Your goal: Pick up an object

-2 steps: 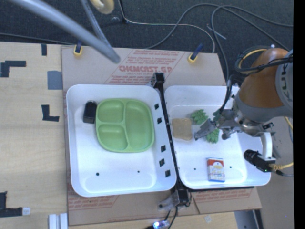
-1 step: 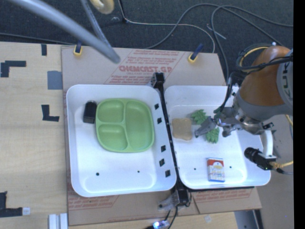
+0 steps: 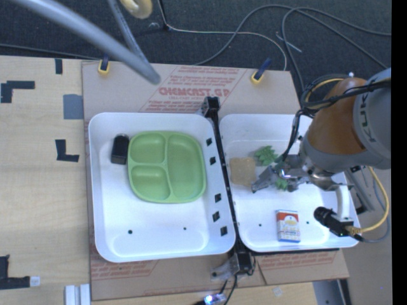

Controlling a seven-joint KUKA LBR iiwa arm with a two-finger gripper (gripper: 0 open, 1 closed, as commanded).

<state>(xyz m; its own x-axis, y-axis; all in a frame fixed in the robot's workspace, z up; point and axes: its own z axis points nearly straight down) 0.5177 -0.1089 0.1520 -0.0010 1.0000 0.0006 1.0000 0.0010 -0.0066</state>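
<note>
- Right bin [image 3: 254, 237]: jaws [image 3: 266, 181] low over its left-middle, arm coming in from the right side of the frame.
- Jaws state: two dark fingers look spread a bit at the tips, nothing visibly between them, so open and empty as far as it shows.
- Nearest candidates: tan square block [image 3: 241, 169] just beside the fingertips on their left; green leafy toy [image 3: 266, 153] just above them, touching or nearly so.
- Small red-and-white box [image 3: 288, 225] lies nearer the front rim, apart from the jaws, long axis roughly front-to-back.
- Key relation: tan block sits left of the tips, not between them; my guess is a short shift left is needed before closing.
- Left bin [image 3: 105, 230]: green divided plate [image 3: 167, 167], black block [image 3: 119, 149] touching its left edge; both well away from the jaws.
</note>
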